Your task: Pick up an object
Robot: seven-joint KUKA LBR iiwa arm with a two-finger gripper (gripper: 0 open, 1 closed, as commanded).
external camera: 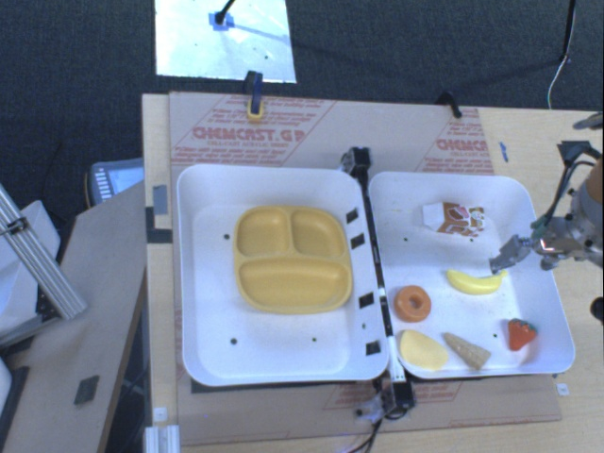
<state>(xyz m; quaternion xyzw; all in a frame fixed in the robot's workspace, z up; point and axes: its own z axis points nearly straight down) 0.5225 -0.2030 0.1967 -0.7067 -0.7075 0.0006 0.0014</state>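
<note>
The right bin [538,206] holds several small objects: a yellow banana [472,282], an orange ring-shaped donut [412,303], a pale yellow rounded piece [423,349], a tan wedge [467,350], a red strawberry [521,333] and a white-and-brown packet [455,218]. My gripper [507,255] reaches in from the right edge and hangs low over the right bin. Its tip is just above the banana's right end. Nothing is seen held in it.
The left bin [203,281] carries a yellow divided plate [291,258]. A black divider with clips [368,253] runs between the bins. Cardboard [283,130] lies under both bins. A metal sheet [225,26] lies at the back.
</note>
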